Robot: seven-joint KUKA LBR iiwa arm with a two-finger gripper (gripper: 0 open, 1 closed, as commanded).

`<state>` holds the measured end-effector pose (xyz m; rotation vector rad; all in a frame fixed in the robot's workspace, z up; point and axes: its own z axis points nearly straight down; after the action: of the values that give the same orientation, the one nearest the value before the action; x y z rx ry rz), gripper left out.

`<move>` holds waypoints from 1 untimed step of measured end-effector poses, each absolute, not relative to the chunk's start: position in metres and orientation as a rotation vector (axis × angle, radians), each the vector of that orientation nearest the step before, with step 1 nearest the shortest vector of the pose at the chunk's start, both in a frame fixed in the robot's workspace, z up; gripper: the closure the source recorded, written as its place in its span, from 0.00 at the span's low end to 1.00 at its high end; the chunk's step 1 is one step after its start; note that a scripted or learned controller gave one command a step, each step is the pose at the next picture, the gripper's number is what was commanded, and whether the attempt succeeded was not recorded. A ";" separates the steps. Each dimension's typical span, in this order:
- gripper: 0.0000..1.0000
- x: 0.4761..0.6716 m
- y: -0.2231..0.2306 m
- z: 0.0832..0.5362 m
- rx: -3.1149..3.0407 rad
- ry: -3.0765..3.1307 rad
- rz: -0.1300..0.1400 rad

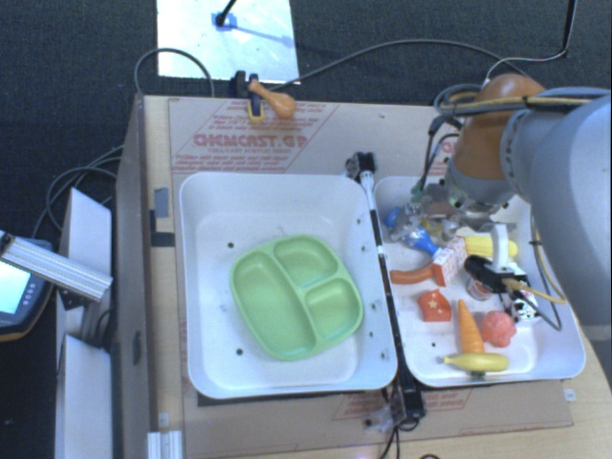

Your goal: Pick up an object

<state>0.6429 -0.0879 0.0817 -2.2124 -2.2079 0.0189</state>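
Blue toy piece (400, 224) looks to me the likeliest target. It lies in the right bin (572, 357), at about ten o'clock of that bin, near the wall shared with the left bin (206, 256). Its shape is hard to make out; it seems small and irregular, with something pale and crumpled beside it. Close neighbours crowd it: a red sausage (409, 276) at its six o'clock and a red-and-white box (448, 262) at its five o'clock, the two touching or nearly so. A yellow piece (503, 248) sits further off at four o'clock. From here the trouble I would expect is a bad catch. The clutter could make the grip land on two things at once, or nudge the blue piece toward the bin wall and out of reach. So small and uneven a thing might also slip free on the lift. The nearby wall may block one side of the approach as well. The claw (428, 220) hangs low at the blue piece's three o'clock, under the wrist of the grey arm (564, 161), which hides it from above. I cannot tell whether it is open or closed, or whether it touches anything, and nothing shows as held. Further out, toward six o'clock of the bin, lie an orange-red block (435, 306), a carrot (469, 326), a pink ball (497, 326) and a banana (475, 361). A green divided plate (296, 295) rests in the left bin, at nine o'clock.
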 end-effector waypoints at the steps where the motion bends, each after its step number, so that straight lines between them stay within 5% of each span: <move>1: 1.00 0.642 -0.087 0.091 -2.204 -2.207 0.022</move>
<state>0.6420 -0.0868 0.0910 -2.2042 -2.2068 0.0218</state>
